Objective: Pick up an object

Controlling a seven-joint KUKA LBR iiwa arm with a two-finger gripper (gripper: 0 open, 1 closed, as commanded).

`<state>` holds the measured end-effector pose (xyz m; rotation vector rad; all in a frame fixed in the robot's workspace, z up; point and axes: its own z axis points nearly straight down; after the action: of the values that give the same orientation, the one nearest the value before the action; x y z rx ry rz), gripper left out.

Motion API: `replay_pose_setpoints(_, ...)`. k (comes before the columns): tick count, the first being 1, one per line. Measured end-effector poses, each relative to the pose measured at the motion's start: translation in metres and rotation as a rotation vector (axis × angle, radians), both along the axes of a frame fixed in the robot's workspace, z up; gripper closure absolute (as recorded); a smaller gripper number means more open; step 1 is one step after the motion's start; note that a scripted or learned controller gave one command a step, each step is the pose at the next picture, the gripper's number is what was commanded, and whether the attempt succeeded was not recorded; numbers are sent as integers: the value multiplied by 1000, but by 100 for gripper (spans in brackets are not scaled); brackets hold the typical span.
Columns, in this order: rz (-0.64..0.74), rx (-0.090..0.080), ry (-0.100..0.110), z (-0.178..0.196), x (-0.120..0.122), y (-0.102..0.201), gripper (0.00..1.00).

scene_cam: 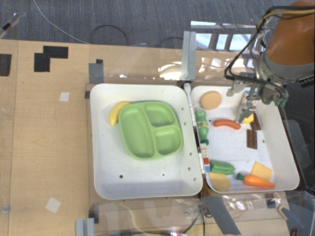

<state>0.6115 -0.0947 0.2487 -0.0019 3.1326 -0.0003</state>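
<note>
Objects for picking are scattered in the right bin (290,173), which is taken as the landmark. Against its far left corner a round tan bun (211,100) is seen, and just toward the bin's middle from it lies a red sausage (227,124). Along the bin's left wall a green vegetable piece (201,123) is set. A brown chocolate bar (252,134) lies right of the bin's middle, with a small yellow piece (248,118) just beyond it. At the bin's near edge are found a green pepper-like item (222,167), a pale yellow round piece (220,182), an orange carrot (257,181) and a yellow cheese wedge (261,170). The gripper (244,113) is lowered over the far part of the right bin, beside the yellow piece and just past the sausage's end; whether it is spread or closed cannot be told, and nothing is seen held. Left of the right bin, the left bin (106,181) bears a green divided plate (150,129), with a banana (116,111) partly tucked under it.
</note>
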Motion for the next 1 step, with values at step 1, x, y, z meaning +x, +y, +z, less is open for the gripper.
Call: replay_pose_setpoints(1,-51,2,11,-121,-36,-9,0)
